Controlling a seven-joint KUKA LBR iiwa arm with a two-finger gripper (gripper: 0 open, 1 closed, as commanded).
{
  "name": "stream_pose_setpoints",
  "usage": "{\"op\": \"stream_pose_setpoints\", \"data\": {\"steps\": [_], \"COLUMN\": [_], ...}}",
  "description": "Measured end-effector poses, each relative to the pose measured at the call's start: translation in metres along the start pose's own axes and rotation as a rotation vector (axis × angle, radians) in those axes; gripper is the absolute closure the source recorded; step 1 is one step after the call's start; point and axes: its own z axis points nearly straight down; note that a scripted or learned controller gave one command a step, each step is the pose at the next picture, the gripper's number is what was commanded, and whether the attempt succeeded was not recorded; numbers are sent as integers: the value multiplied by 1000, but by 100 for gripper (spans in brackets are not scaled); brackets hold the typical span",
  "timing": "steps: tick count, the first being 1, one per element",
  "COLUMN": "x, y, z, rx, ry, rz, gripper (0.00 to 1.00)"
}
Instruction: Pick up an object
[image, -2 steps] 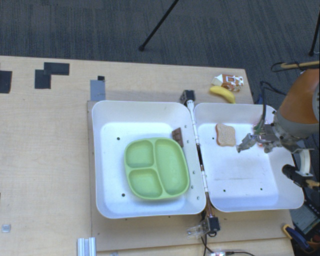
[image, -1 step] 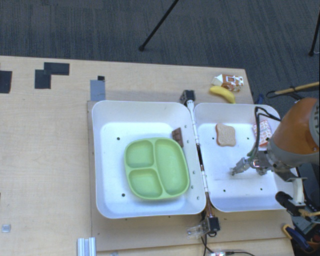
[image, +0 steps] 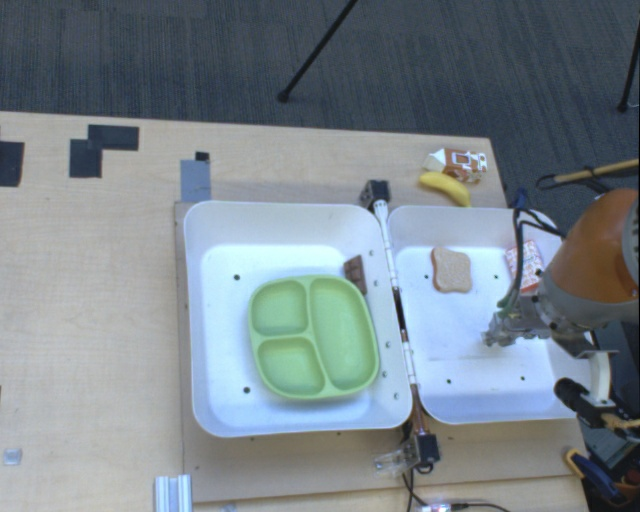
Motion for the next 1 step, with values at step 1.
{"op": "stream_pose_setpoints", "data": {"steps": [1], "x": [0], "y": [0], "z": [0], "rx": [0], "ry": [0], "rz": [0], "gripper": [0]}}
